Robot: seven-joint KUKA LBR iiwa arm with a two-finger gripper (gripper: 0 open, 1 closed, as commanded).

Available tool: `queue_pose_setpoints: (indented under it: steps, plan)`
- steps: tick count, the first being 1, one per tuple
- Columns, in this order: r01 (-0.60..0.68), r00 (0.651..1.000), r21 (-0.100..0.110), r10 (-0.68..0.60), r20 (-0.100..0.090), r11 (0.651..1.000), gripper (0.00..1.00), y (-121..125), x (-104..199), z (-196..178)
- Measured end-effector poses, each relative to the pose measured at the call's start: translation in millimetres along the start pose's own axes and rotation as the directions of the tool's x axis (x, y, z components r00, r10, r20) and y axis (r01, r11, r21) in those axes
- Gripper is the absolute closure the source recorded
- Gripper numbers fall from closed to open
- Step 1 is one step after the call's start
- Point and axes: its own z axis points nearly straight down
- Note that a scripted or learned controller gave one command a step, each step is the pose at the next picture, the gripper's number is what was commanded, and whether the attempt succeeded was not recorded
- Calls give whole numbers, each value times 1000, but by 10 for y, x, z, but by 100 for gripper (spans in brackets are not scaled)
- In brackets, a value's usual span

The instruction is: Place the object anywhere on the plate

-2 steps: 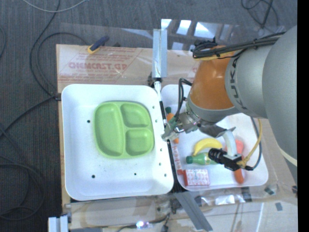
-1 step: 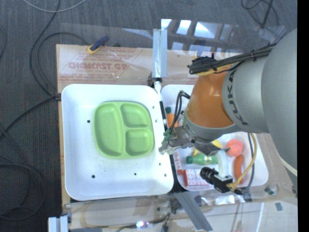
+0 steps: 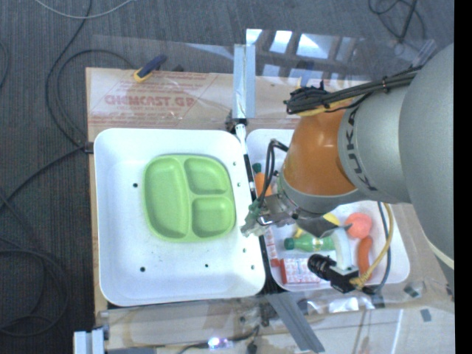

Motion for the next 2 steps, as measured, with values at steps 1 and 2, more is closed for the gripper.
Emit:
queue_pose_setpoints:
  steps: [1, 2]
  plan:
    - [183, 983, -1, -183, 0, 983, 100, 6, 28, -1]
    - [86, 996, -1, -86, -2, 996, 100, 21, 108, 1]
